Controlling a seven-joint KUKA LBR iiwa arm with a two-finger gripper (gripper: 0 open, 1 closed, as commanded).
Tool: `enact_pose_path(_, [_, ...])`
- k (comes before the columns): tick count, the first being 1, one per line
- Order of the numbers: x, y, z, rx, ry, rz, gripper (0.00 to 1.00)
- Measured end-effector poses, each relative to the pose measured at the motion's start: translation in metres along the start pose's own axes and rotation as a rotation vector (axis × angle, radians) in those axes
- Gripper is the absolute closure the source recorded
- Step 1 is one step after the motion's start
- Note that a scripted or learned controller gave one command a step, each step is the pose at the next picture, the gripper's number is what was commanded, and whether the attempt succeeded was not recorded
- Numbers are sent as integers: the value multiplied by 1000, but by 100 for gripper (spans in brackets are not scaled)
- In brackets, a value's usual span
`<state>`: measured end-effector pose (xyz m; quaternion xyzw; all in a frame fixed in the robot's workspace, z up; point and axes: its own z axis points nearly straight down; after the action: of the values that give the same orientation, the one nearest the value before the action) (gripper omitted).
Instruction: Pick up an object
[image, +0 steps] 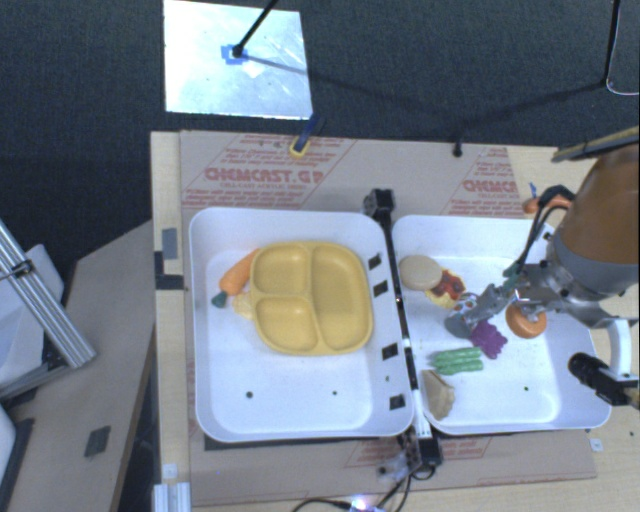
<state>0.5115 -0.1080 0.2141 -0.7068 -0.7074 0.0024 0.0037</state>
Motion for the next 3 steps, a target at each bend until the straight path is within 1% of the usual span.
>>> enact_pose_path(1, [0, 2, -4, -10, -1, -2, 0])
enact_pose_path(2, [1, -3, 39, -5, -1, -1, 0])
enact_pose_path(3, [1, -11, 99, -3, 0, 0, 0])
